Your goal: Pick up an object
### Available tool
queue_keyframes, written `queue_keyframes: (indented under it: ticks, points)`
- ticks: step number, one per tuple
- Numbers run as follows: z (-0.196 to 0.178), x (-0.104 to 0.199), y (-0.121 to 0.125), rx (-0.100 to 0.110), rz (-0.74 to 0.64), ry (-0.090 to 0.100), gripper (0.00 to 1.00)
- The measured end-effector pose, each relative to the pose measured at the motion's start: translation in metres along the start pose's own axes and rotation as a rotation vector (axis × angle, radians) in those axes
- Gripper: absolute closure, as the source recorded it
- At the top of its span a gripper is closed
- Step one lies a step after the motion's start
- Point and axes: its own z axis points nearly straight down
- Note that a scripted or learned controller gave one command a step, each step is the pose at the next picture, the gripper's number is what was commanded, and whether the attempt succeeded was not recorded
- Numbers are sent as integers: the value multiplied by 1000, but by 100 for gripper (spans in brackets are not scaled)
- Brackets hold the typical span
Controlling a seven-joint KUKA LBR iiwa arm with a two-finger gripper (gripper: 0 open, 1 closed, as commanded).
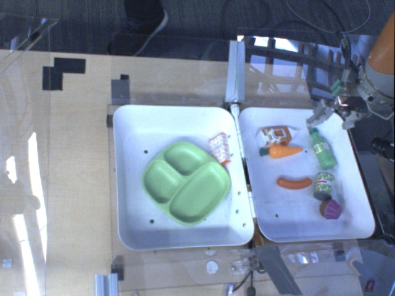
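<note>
Green and slim, a small bottle [322,148] lies in the upper right part of the right bin [361,226], closest of all the things there to the gripper [333,115]. To its left an orange carrot [284,152] lies crosswise, touching the lower edge of a brown and white packet [275,134]. Below the carrot, well apart from it, lies a reddish sausage [294,182]. Just right of the sausage stands a small tin [323,185] with a green label, and just below the tin sits a purple cup-shaped thing [331,209].

Over the bin's upper right corner hangs the gripper, its two fingers spread apart with nothing between them. Its tips are near the bottle's cap, but whether they touch it cannot be told. The grey arm [378,85] with its orange band comes in from the right edge.

Across the divide, the left bin [126,227] holds a light green divided plate [186,182] with three compartments. A small red and white packet [220,148] rests against the plate's upper right rim, close to the wall between the bins.
</note>
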Motion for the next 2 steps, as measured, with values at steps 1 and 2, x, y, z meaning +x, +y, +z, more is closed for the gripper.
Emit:
queue_keyframes:
  ticks: [1, 2]
  points:
    - [112, -35, 23, 2, -47, 0, 0]
    - [189, -57, 33, -4, 1, 3, 0]
